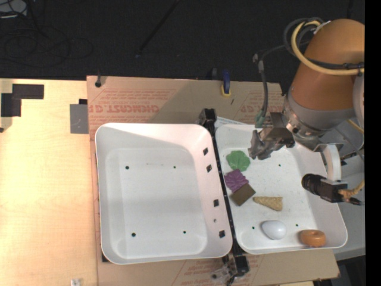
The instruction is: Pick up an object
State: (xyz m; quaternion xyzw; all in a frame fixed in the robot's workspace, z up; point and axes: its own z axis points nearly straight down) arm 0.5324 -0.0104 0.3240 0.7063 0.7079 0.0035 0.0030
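In the right bin (333, 228) lie a green lump (238, 159), a purple bunch (236, 179), a brown block (243, 195), a tan wedge (269, 202), a white egg-shaped object (274, 229) and an orange ring-like piece (312, 238). My gripper (259, 148) hangs over the bin's upper part, just right of the green lump and above it. Its dark fingers point down-left and I see nothing between them. Whether they are apart or together is unclear from this angle.
The left bin (113, 159) sits beside the right one, joined by a black clip strip (215, 177). Both rest on cardboard (155, 103) on a wooden bench (41, 189). A black and white fixture (327, 186) overhangs the right bin's right side.
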